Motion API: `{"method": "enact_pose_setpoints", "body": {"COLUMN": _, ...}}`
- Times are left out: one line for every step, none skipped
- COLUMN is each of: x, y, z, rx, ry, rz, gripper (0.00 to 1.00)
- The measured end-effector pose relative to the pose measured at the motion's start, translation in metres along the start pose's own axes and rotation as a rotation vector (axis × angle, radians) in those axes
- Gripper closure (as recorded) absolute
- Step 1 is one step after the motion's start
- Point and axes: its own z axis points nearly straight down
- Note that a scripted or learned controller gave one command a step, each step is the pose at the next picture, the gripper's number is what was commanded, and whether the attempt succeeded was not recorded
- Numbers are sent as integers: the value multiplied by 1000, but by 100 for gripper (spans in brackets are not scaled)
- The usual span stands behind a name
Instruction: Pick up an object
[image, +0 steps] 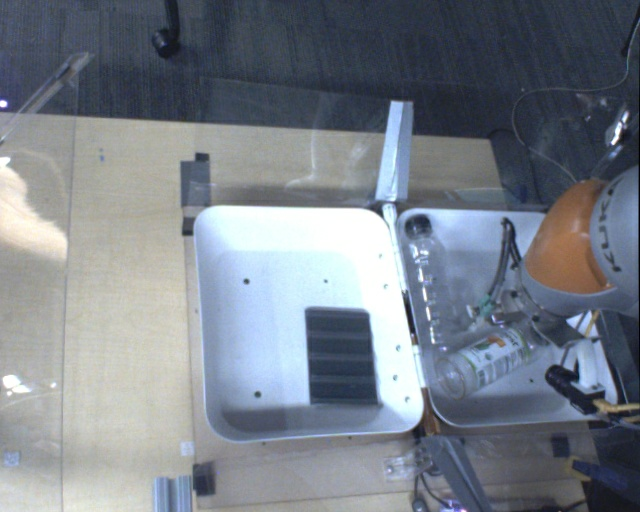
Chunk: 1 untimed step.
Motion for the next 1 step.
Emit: {"method": "enact_pose_setpoints", "body": {"x": -9, "y": 18, "z": 2, "rx": 5, "ry": 10, "rz": -116, "gripper": 0}}
